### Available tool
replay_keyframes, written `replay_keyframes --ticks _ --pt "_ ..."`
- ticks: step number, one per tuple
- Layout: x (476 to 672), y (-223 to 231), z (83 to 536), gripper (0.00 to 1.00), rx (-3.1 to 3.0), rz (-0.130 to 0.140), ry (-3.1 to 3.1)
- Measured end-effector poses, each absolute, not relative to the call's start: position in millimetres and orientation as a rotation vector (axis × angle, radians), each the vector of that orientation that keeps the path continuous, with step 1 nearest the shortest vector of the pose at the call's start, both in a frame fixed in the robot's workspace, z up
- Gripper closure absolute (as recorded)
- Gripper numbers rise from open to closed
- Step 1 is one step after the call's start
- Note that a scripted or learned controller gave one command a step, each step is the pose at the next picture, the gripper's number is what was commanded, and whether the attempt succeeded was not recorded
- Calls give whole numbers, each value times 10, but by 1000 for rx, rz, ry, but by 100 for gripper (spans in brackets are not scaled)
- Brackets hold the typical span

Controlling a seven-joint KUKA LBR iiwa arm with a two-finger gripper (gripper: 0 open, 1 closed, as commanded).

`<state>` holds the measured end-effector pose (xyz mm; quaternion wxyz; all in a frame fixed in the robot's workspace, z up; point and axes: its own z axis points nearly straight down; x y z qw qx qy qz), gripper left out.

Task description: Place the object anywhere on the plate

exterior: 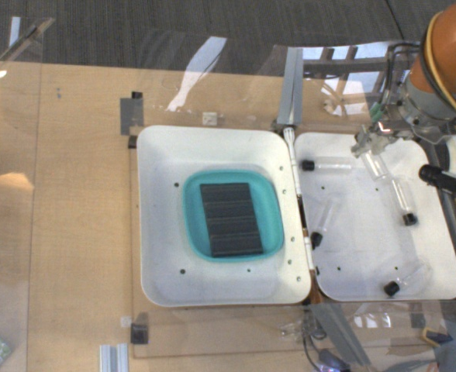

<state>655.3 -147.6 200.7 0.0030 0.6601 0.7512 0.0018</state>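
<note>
Wooden counter (65, 231) carries two white bins: the left bin (158, 277) holds a teal plate (194, 223) with a dark ribbed object (230, 218) already lying on it. At three o'clock, the gripper (379, 134) hangs over the right bin (437, 281), apparently finished; grip state unreadable, retreat seems next.

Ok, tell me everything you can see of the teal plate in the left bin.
The plate is a squarish teal dish with rounded corners and a raised rim, plastic by its look. It lies flat, near the middle of the left bin, resting on the bin's white floor. A dark grey ribbed rectangular slab lies on it, slightly turned, covering most of its middle, so the teal shows as a border around the slab. Nothing else touches it; the arm is over the right bin.
</note>
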Motion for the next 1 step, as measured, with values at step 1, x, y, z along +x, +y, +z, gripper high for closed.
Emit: replay_keyframes --ticks 1 --pt "5774 -563 1849 100 2324 5 2111"
